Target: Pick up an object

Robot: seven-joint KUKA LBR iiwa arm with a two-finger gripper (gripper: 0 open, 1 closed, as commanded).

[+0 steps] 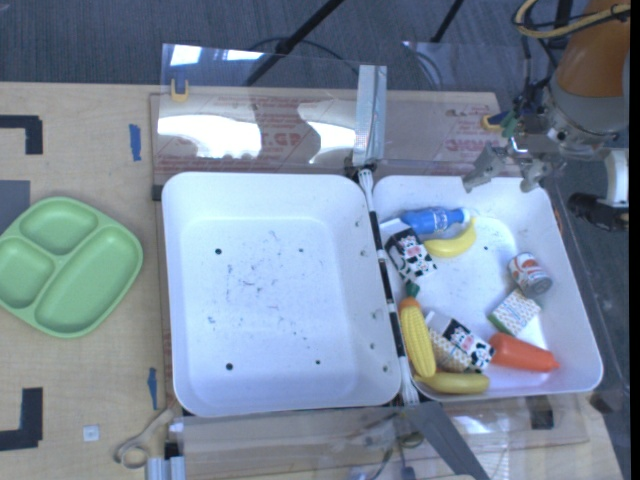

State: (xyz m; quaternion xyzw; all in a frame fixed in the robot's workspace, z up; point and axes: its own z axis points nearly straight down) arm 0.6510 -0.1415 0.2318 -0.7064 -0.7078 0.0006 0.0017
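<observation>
Camera view looked down on a light wooden bench over a dark grey carpet floor. Two white bins stood side by side: the left bin and the right bin. A green divided plate lay on the bench, well apart to the left.

In the right bin a blue bottle lay on its side, its long axis almost left to right, touching a yellow banana. A corn cob lay with its long axis up and down the view, and an orange carrot pointed right.

The gripper hovered at the far right corner of the right bin, its two fingers spread apart with nothing between them. The bottle lay near it, toward the lower left.
</observation>
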